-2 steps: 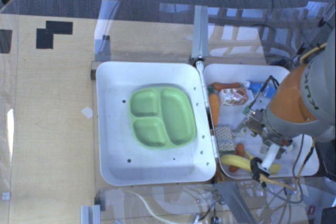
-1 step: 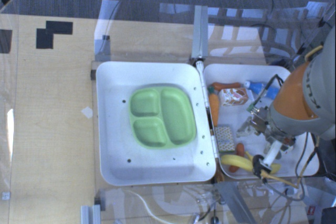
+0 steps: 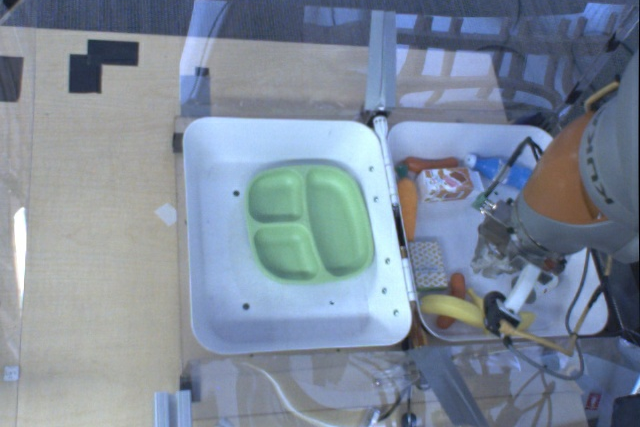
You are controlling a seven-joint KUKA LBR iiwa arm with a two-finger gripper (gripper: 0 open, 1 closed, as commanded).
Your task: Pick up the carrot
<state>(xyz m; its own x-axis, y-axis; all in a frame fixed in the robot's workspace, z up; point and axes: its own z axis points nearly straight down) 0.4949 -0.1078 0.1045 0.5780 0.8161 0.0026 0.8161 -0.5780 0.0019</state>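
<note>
Light wood bench (image 3: pixel 90 245) carries two shallow white bins set side by side and touching, left bin (image 3: pixel 215 315) at 9 o'clock of right bin (image 3: pixel 535 133), with black square markings (image 3: pixel 100 63) on the benchtop at 11 o'clock.
</note>
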